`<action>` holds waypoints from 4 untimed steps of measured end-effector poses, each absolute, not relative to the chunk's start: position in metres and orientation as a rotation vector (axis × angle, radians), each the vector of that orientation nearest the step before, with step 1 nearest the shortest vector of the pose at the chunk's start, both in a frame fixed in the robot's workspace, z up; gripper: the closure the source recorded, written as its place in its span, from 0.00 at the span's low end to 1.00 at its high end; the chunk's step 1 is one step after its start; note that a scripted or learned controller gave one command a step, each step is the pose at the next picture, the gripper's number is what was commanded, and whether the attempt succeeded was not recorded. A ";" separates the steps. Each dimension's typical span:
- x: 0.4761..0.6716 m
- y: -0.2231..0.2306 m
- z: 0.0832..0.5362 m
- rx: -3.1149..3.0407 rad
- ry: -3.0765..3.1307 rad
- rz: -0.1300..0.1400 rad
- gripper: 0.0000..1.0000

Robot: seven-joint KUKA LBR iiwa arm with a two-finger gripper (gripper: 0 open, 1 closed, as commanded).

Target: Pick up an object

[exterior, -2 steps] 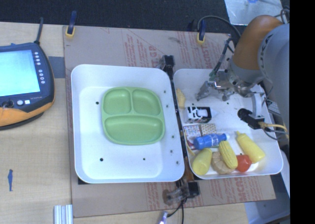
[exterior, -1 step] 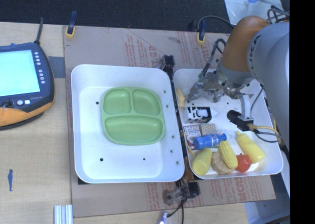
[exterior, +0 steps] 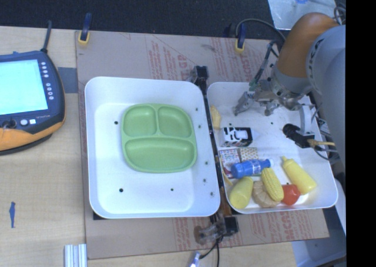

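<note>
My gripper hangs over the far end of the right bin, its two fingers spread open with nothing between them. The objects lie closer to the near end. A black-and-white item sits just below and left of the gripper. Further forward are a patterned packet, a blue bottle, a corn cob, a yellow squeeze bottle, a yellow fruit and a red piece. A small yellow piece lies against the bin's left wall.
The left bin holds a green divided plate. A handheld screen unit lies on the bench at the far left. The arm's grey body and orange band stand over the right bin's far right corner.
</note>
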State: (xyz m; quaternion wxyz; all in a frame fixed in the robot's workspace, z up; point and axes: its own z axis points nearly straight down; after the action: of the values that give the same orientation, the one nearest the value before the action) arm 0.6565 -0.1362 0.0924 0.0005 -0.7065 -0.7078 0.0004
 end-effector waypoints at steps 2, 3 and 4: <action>0.637 -0.141 0.092 -2.217 -2.221 0.004 0.00; 0.630 -0.095 0.092 -2.218 -2.226 0.007 0.00; 0.656 -0.126 0.092 -2.219 -2.222 0.001 0.00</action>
State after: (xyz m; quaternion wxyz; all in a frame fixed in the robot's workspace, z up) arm 0.6564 -0.1260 0.0923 0.0007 -0.7065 -0.7077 0.0004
